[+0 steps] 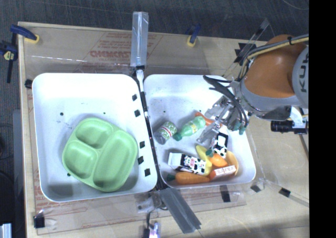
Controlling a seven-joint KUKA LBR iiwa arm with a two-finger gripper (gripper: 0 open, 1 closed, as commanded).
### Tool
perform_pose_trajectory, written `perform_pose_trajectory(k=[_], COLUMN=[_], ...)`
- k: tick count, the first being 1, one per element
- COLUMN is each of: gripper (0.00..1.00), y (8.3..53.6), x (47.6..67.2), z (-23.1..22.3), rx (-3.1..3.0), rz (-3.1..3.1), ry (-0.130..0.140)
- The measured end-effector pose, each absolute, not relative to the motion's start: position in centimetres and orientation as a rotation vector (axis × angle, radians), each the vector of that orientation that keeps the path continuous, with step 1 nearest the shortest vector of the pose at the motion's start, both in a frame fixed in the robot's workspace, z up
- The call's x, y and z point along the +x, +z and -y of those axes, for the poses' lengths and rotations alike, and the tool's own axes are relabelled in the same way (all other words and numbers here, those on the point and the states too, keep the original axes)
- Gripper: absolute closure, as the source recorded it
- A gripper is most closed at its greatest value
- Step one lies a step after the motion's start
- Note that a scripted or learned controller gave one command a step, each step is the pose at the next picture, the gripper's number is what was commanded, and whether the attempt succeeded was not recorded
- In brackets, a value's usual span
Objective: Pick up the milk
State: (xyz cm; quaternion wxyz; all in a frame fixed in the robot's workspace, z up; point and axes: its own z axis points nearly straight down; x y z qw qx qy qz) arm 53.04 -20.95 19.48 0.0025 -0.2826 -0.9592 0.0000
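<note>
From above, the gripper (pixel 214 129) hangs low in the right bin (pixel 173 85), its tip over the heap at the front right; whether it is spread or pressed together cannot be told. The milk (pixel 188 162), a white carton with black cow patches, lies on its side near the front wall, touching a carrot (pixel 191 178) and a banana (pixel 203 157). A green bottle (pixel 190 127) and a small can (pixel 165 131) lie nearby. The left bin (pixel 52 90) holds a green divided plate (pixel 101 153).
</note>
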Motion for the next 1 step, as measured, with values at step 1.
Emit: perform_pose_trajectory(k=[1], gripper=[0.00], y=[26.60], x=[54.88], z=[21.16], rx=[-0.816], rz=[3.032], ry=[0.001])
